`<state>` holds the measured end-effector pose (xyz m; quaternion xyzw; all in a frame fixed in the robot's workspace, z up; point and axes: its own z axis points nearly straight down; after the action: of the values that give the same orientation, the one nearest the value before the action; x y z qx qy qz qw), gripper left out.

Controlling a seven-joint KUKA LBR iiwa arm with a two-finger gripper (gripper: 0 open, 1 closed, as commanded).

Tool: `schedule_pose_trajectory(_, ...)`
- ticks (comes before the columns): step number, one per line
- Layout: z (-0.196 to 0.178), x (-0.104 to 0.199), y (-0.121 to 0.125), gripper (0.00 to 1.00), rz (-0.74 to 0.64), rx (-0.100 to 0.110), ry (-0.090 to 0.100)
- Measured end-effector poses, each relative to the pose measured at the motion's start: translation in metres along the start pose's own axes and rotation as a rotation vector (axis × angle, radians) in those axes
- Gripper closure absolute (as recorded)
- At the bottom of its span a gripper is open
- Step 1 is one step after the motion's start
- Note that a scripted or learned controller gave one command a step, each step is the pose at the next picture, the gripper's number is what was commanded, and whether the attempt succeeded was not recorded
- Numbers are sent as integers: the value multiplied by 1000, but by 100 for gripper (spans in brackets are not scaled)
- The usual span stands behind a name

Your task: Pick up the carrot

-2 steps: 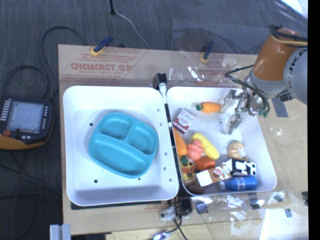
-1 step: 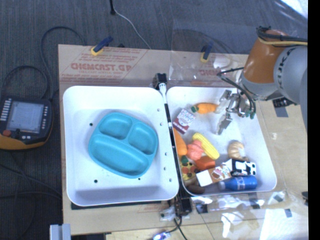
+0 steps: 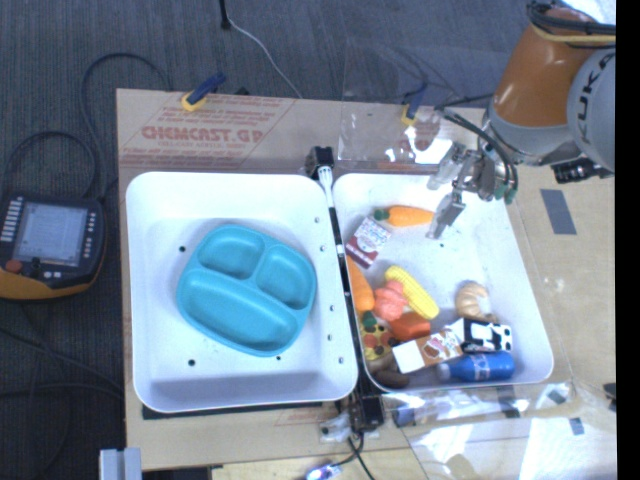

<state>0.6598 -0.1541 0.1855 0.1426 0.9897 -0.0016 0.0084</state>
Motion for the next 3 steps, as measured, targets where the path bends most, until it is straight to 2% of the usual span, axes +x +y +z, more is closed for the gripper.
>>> schedule_pose_trajectory(1,-6,77,77,0,59,-4,15)
schedule_pose_trajectory(2,85,40,51,0,122,-2,9)
schedule_pose_trajectory(3,92,75,24,0,231,-9,-3)
